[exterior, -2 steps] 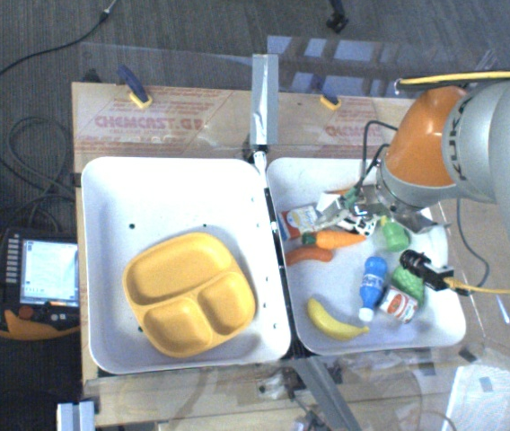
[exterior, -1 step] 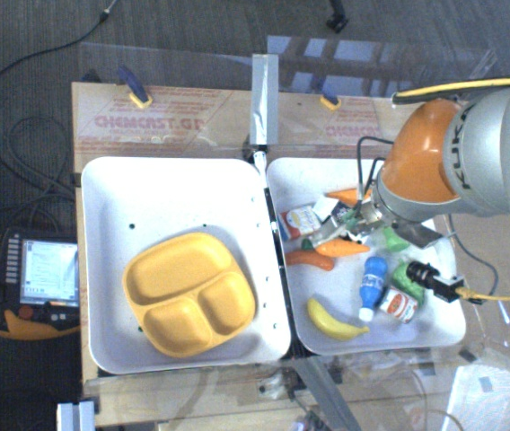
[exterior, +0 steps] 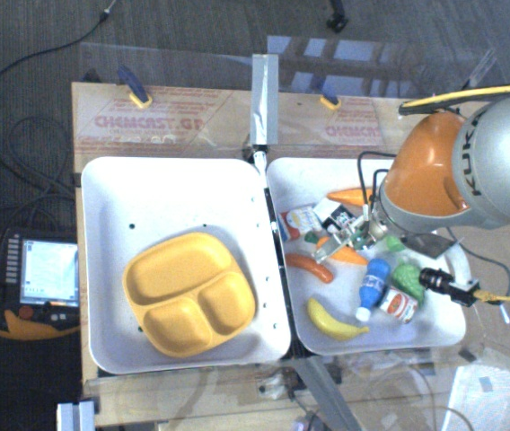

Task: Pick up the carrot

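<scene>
The carrot (exterior: 346,195) is an orange tapered piece lying near the back of the right bin (exterior: 435,335), partly covered by the arm. My gripper (exterior: 338,237) hangs low over the middle of that bin, just in front of the carrot and amid the clutter. A second orange piece (exterior: 354,258) pokes out right under the gripper; it may be another part of the carrot or a separate thing. Nothing can be made out as held.
Around the gripper lie a white packet (exterior: 303,220), a red-orange sausage (exterior: 312,268), a blue bottle (exterior: 373,286), a green item (exterior: 408,277), a red-and-white can (exterior: 400,307) and a banana (exterior: 335,321). The left bin (exterior: 111,196) holds a yellow divided tray (exterior: 189,290).
</scene>
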Robot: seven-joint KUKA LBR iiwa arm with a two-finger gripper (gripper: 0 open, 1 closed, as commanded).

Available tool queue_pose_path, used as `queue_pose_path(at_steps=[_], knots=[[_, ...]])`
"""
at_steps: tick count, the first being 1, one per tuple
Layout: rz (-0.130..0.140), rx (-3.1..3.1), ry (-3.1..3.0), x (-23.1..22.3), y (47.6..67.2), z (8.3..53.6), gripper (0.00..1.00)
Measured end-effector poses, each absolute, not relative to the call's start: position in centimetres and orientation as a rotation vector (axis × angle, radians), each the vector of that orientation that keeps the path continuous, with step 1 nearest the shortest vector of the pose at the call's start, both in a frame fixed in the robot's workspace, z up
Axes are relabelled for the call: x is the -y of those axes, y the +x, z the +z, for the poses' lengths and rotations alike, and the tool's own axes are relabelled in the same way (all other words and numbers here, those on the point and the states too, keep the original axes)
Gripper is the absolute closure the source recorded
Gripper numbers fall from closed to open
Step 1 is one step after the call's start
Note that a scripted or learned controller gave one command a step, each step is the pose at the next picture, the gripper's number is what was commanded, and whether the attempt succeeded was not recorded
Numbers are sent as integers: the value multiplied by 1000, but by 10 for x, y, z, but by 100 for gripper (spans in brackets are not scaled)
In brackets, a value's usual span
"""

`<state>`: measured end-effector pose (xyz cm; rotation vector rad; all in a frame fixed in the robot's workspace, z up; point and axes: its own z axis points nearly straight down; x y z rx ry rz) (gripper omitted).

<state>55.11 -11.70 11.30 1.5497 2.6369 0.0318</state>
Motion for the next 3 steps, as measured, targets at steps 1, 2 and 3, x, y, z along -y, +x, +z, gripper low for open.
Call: queue_pose_path(at_steps=[1,2,3], knots=[[33,-2633,1553,118,552,124,100],[0,-2707,1592,62,606,213,100],[-5,-2697,1606,144,668,102,100]])
